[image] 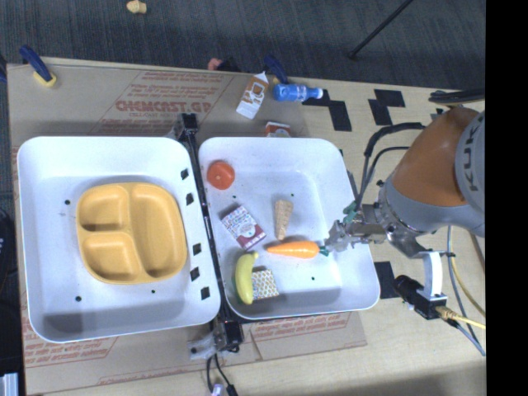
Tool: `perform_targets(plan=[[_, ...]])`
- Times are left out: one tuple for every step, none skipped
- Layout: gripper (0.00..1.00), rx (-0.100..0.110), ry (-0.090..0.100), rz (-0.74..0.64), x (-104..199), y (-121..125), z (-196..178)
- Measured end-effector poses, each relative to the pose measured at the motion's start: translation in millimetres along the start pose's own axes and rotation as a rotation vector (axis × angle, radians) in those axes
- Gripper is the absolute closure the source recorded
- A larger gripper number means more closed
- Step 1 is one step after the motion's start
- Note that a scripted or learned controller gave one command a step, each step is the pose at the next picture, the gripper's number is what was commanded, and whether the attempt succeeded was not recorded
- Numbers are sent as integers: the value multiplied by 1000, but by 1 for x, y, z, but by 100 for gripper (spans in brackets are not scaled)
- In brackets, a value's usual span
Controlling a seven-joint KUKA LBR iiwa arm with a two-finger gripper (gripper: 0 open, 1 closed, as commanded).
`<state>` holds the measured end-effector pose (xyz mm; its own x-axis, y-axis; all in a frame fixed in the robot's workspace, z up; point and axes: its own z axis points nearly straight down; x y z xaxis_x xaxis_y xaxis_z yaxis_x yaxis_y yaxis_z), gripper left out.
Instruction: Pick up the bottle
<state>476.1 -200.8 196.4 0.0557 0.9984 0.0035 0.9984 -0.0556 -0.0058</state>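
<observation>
Bottle (295,93), blue and small, lies on its side on the table beyond the right bin's (351,291) far rim; probably light, stiff and apt to roll, best taken across its middle. Arm (437,180) reaches in from the right, gripper (337,239) low by the carrot's (293,250) tip; whether the jaws are open, I cannot tell.

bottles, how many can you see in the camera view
1. A blue bottle lies on its side on the bench beyond the right bin, outside both bins, beside a small carton. None is visible among the food items in the bin.
</observation>
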Motion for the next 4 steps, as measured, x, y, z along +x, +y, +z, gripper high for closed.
perform_targets(plan=[[100,-3,-3,79,-8,0,-10],[100,-1,-1,-46,-2,0,1],[100,-4,-3,214,1,0,-17],[100,-1,0,156,-1,0,-1]])
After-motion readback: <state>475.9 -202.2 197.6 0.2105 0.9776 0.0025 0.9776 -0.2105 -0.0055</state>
